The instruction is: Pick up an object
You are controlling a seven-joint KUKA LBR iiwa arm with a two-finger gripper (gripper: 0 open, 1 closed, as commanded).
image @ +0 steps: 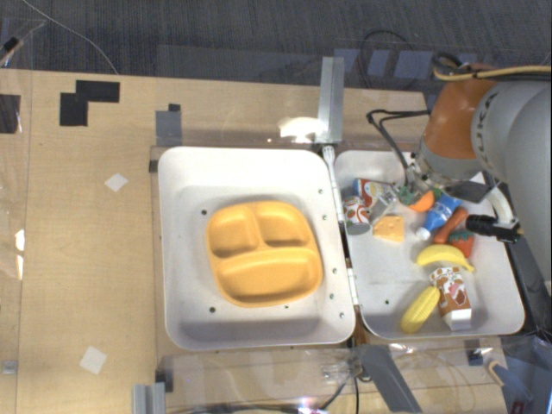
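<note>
You can see the grey arm with its orange band [453, 119] reaching low over the far corner of the right-hand shallow white bin [509, 317]. The two-finger gripper [412, 186] sits down among the toys there, and I cannot tell its state from this angle. Just beside the gripper tip lies a small orange carrot-like piece [422, 201], with a blue bottle-shaped toy [437, 216] next to it; its long axis runs diagonally, cap end toward the gripper. I judge 1 of these 2 is the likely target, since the tip points into that cluster. Nearer you from the tip lie a yellow cheese wedge [390, 228] and a yellow banana [443, 257]. The left-hand white bin [172, 231] holds a yellow 3-compartment plastic tray [261, 253].
</note>
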